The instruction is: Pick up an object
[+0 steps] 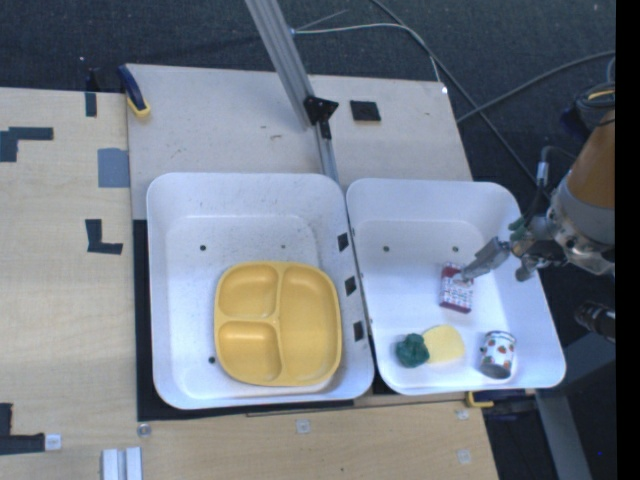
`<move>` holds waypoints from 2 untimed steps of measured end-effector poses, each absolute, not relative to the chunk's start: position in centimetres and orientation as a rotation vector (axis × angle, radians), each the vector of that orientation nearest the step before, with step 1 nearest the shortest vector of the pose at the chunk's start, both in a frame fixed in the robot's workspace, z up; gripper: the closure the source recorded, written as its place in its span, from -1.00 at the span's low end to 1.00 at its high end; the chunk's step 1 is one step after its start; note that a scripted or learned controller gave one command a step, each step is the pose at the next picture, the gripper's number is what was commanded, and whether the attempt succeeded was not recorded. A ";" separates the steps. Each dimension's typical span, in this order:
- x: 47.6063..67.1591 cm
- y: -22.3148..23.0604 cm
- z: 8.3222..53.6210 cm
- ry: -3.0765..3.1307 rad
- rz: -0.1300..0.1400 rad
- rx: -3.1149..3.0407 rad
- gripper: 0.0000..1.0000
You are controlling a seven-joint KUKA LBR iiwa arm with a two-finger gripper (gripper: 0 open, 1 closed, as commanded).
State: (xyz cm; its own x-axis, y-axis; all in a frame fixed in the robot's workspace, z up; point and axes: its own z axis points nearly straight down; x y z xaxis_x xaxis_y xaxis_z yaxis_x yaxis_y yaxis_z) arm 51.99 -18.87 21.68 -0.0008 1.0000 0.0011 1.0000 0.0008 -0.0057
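1. On the tabletop (240, 118) we see two white bins side by side. The left bin (180, 268) carries a yellow tray (278, 322) with three compartments. The right bin (420, 218) carries four small things.
2. The arm (590, 183) reaches in from the right, and its end effector (478, 265) is low over the right bin, just above a small card (456, 292) with a red and white pattern. One finger points down toward the top edge of the card. We cannot tell if the fingers are spread or closed, and we see nothing between them.
3. Near the front wall of this bin lie a green lump (411, 349), touching a yellow sponge (444, 345), and a little apart to the right a small can (497, 354).
4. We judge that the card is the nearest candidate. It looks light, thin and flat, so it is probably hard to take: the fingers may slide over it or push it along the floor of the bin. A hold across its short sides, at one raised edge, seems best.
5. The sponge looks soft and light and would give under the fingers; we would take it across the middle. The can looks stiff and smooth, so it may slip or roll; a hold across its round body is safer.
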 end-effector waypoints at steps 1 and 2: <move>51.8 -17.8 16.5 -2.219 0.005 -2.216 -1.00; 52.6 -18.1 11.3 -2.219 0.006 -2.218 -1.00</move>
State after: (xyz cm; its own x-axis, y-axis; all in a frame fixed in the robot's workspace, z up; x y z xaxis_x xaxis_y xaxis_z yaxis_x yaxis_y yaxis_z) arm 52.60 -18.08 11.34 -0.0008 1.0000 0.0004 1.0000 0.0008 -0.0057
